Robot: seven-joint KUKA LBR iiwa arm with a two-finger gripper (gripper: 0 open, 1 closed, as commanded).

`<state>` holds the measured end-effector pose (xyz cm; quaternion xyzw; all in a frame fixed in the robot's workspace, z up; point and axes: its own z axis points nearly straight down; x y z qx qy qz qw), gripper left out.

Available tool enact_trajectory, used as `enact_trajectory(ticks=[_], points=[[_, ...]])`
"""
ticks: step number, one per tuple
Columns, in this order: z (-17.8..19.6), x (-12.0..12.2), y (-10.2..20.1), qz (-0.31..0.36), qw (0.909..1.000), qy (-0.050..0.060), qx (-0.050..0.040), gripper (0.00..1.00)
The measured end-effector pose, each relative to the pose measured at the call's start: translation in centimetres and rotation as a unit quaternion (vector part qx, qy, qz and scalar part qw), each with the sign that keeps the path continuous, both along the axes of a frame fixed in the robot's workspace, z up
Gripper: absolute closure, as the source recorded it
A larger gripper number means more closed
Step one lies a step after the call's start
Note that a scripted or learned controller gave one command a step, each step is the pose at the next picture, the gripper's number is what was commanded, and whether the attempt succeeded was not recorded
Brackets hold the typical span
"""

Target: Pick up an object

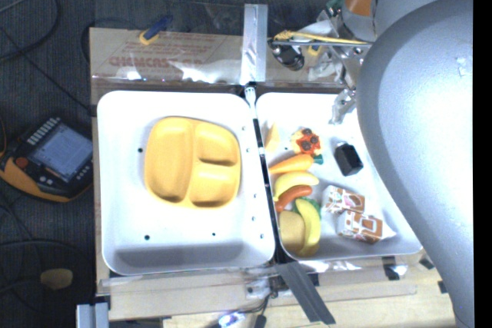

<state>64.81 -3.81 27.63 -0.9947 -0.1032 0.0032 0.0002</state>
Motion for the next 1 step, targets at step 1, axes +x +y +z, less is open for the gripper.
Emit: enact_trajectory(ticks=[1], points=[[-9.45,-6.39,-3.61,-0.004,1.0000,0.001,-0.0013,0.00]])
